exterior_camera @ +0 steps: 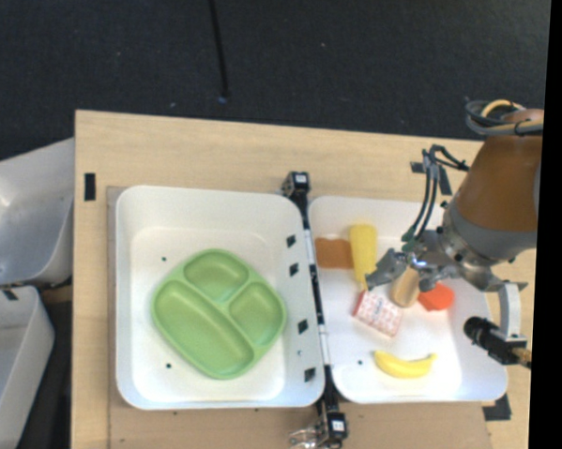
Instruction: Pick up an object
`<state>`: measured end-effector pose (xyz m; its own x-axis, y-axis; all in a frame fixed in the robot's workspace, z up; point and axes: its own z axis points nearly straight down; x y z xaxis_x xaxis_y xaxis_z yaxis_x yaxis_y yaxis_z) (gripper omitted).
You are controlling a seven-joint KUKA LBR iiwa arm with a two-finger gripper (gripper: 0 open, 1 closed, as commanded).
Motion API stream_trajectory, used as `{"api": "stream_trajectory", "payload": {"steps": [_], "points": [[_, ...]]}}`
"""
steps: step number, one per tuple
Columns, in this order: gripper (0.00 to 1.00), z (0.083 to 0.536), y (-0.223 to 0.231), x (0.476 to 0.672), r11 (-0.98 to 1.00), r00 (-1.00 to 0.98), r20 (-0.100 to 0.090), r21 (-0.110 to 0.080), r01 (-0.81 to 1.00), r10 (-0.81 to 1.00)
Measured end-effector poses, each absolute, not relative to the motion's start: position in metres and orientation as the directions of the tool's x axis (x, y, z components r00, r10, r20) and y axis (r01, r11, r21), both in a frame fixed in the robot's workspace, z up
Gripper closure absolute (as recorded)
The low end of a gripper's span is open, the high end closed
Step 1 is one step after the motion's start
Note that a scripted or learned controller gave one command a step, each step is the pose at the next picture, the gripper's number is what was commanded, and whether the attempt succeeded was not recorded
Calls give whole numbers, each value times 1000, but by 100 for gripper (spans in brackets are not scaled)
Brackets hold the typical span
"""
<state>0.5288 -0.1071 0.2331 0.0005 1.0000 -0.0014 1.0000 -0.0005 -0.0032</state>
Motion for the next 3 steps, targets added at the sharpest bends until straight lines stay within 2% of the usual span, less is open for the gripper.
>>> {"api": "stream_trajectory", "payload": {"steps": [1, 2, 3], "points": [[0, 176, -117, 524, -2, 2, -1, -4, 1000, 1000], [0, 124, -108, 522, -4, 4, 0, -4, 1000, 1000], [100, 138, -109, 524, -12, 12, 0, 2, 1000, 1000]]}}
